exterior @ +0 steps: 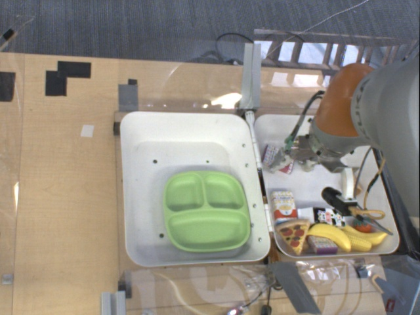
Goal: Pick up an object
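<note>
Overhead, the camera view is looking down on a wooden bench that is carrying two white bins side by side. The grey arm is reaching in from the right, its orange band hanging over the far part of the right bin. The gripper is hovering low in that bin's far left part, close to the wall dividing the two bins. Whether it is standing wide or narrow cannot be told from this angle, and nothing is visibly being held.

Just beside the gripper, on its left, a crumpled silvery packet with red markings is lying against the dividing wall; whether the two are touching is unclear. Nearer the camera, a small red-and-white carton is sitting by the same wall. Along the near edge of the right bin a toy pizza slice, a purple block and a yellow banana are crowding together, touching one another.

The left bin is holding a green divided plate, which is lying flat toward the bin's near right corner, well apart from the gripper.
</note>
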Robot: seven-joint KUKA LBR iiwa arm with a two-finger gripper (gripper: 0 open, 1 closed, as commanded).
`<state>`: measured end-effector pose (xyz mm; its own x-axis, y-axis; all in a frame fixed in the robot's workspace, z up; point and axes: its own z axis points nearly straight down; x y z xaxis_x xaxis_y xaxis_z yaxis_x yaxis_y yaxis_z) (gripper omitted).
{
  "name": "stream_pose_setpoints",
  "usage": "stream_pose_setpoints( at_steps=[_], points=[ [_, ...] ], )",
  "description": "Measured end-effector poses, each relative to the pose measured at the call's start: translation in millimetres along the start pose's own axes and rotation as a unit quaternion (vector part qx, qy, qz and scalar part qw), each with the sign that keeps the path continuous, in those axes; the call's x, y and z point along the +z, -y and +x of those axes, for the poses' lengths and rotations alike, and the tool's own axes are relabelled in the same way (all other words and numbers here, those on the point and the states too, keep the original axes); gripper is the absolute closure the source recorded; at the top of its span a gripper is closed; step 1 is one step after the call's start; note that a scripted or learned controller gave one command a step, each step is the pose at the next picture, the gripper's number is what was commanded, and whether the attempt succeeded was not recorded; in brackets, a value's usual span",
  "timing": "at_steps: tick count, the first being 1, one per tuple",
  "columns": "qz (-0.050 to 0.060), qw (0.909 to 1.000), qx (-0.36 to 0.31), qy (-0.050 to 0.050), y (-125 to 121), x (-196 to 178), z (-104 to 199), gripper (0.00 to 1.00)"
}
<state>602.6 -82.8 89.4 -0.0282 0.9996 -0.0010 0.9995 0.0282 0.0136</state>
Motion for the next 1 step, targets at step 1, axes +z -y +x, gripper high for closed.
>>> stream_pose_setpoints(
  at_steps=[1],
  points=[
    [-0.003, 1.0, -0.001, -0.002, -2.5, -12.7, 1.9, 1.0]
  ],
)
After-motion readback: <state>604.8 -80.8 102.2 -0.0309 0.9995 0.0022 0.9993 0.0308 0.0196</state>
